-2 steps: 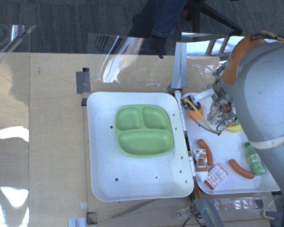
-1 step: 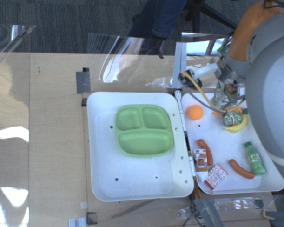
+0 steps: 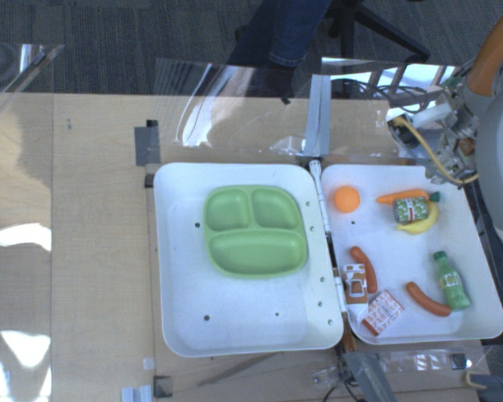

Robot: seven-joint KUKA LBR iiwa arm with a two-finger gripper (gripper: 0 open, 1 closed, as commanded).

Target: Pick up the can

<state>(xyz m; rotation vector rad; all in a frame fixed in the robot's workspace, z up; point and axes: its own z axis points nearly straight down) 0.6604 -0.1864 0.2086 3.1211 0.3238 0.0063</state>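
Two shallow white bins sit side by side on the bench (image 3: 72, 243) before you. In the left bin (image 3: 182, 322) you see a green divided plate (image 3: 255, 231) lying flat near the middle, with three compartments.

In the right bin (image 3: 478, 312) you find the task's thing, the can (image 3: 410, 209), which has a green and red label. It lies on its side in the far part of the bin, resting against a yellow banana (image 3: 425, 223) and just below an orange carrot (image 3: 404, 196). An orange ball (image 3: 346, 199) sits to the can's left, near the bin's inner wall.

Nearer to you, a sausage (image 3: 362, 266) lies at a slant beside a small brown and white packet (image 3: 355, 285). A red and white carton (image 3: 382, 312) lies in the near left part of this bin. A second sausage (image 3: 427, 299) lies between that carton and a green bottle (image 3: 452, 281), which rests on its side by the right wall.

At the upper right, you see the arm's wrist and the end effector (image 3: 441, 144) above the far right corner of the right bin, well apart from the can. You cannot tell from this view whether it is spread or pressed together; cables and housing hide that part.
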